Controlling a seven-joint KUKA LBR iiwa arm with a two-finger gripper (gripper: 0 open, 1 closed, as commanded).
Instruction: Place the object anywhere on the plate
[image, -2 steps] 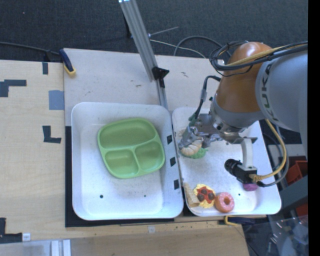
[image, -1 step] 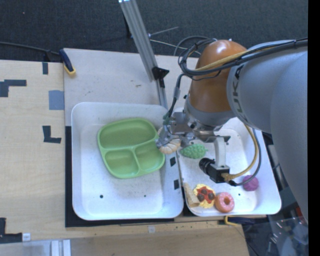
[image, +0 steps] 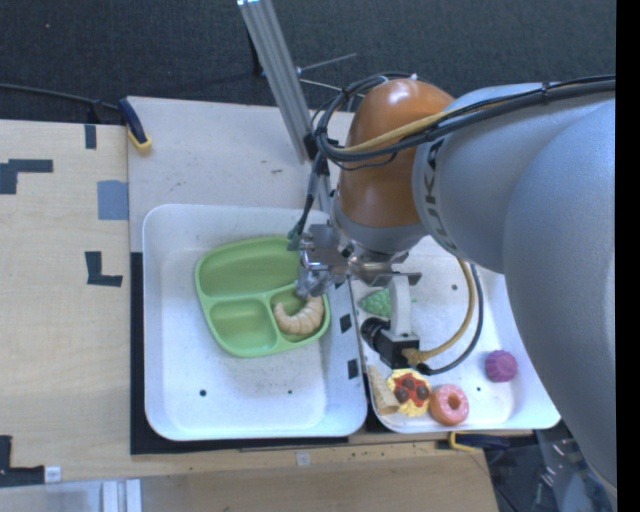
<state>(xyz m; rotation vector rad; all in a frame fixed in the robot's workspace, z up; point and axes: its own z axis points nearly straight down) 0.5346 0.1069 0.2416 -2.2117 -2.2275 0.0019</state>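
- Worktop (image: 60, 300), far left: pale wood, with grey and dark tape marks at 9 o'clock and 10 o'clock.
- Clamp (image: 135, 125), blue and yellow, at 11 o'clock, on the worktop's upper edge just above the left bin's corner.
- Left bin (image: 175, 380): shallow, white, a few dark specks on its floor, one small dark dot near 7 o'clock of the bin.
- Plate (image: 250, 290): green, with compartments, lying in the left bin's upper right part, tilted a little in the view. One large compartment on top, two smaller ones below.
- Croissant (image: 302, 318): tan, curved, ridged, lying in the plate's lower right compartment at about 4 o'clock of the plate. It touches the plate's floor.
- Pincer (image: 312, 280): metal, right above the croissant at the plate's right rim, its tip just at the croissant's upper end. Cannot tell whether it's apart or together; too cluttered and blurred there.
- Arm (image: 530, 220): grey with a big orange dome at 12 o'clock to 1 o'clock; black cables loop over it, and a grey bar runs up behind it to the top edge.
- Right bin (image: 530, 405): white, touching the left bin's side, mostly covered by the arm.
- Green leafy item (image: 378, 300) in the right bin near its left wall, partly hidden.
- Pizza slice (image: 405, 390) at 5 o'clock, just beside a doughnut (image: 449, 404) with pink icing.
- Purple ball (image: 500, 366) to the doughnut's upper right, apart from it.
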